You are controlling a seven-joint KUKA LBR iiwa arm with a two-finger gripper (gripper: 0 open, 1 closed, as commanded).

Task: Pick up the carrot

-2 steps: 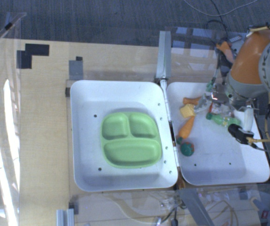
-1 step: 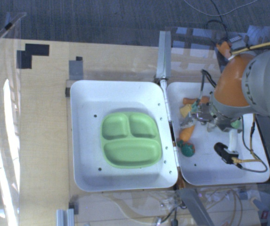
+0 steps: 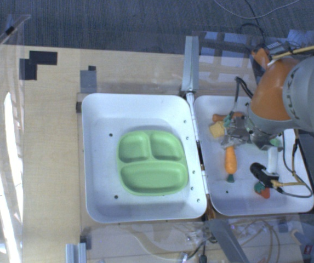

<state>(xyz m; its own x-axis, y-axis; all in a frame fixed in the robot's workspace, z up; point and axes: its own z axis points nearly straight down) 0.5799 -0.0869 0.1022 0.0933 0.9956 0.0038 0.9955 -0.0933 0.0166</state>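
Pale wood bench (image 3: pixel 41 163); dark grey carpet (image 3: pixel 102 10) at 12 o'clock. Black tape marks (image 3: pixel 36 63) at 10 o'clock. Glare streaks at 9 o'clock.

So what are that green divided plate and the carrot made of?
The green plate looks like moulded plastic: uniform matte colour, rounded compartment walls. The carrot seems a toy, probably plastic or rubber, with a smooth, even orange and a dark tip; the exact material is hard to tell from here.

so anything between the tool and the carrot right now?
Nothing visible. The tool sits directly over the upper end of the carrot in the right bin. The yellow piece lies just up-left, beside the tool, not in the way.
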